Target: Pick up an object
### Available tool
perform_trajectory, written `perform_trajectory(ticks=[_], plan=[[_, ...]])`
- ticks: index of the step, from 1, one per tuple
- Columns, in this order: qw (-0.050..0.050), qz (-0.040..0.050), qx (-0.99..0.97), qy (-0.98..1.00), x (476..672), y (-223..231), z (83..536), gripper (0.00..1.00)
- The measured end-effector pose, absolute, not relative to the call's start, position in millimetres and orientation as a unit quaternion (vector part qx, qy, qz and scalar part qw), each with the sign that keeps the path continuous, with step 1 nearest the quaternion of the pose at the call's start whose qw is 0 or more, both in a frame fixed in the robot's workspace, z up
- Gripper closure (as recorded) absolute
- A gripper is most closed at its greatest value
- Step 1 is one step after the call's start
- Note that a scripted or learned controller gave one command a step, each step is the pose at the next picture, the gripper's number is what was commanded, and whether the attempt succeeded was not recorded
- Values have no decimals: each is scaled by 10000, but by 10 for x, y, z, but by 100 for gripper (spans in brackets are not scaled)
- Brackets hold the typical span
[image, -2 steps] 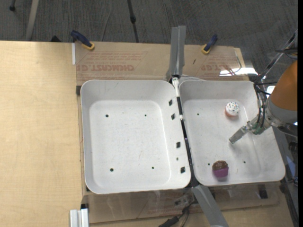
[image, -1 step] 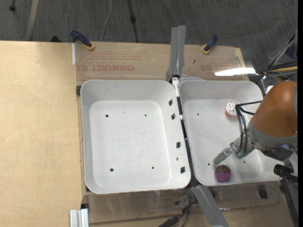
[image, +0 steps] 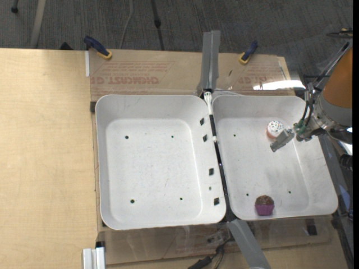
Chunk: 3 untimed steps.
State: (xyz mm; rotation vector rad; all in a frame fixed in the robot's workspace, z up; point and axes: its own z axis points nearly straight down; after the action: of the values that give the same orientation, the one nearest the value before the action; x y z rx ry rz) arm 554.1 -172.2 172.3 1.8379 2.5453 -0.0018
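Even, fairly bright overhead light fills the scene with soft shadows. The two shallow white plastic bins (image: pixel 157 108) look pale and a little washed out, their inner walls shading to light grey. A strong patch of glare burns out the brown cardboard sheet (image: pixel 275 85) behind the right bin. The grey carpeted floor (image: pixel 179 15) at the top sits dimmer. Focus is moderate; fine detail is soft and grainy throughout.
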Motion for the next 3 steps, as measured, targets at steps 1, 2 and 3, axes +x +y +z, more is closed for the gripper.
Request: perform_trajectory(ticks=[1,2,3], plan=[[-14,-8,6341,7733,4768,-1540,906,0],[9,-8,7068,7074,5208,-1639,2059,0],[-6,-8,7070,7072,4773,-1236,908,0]])
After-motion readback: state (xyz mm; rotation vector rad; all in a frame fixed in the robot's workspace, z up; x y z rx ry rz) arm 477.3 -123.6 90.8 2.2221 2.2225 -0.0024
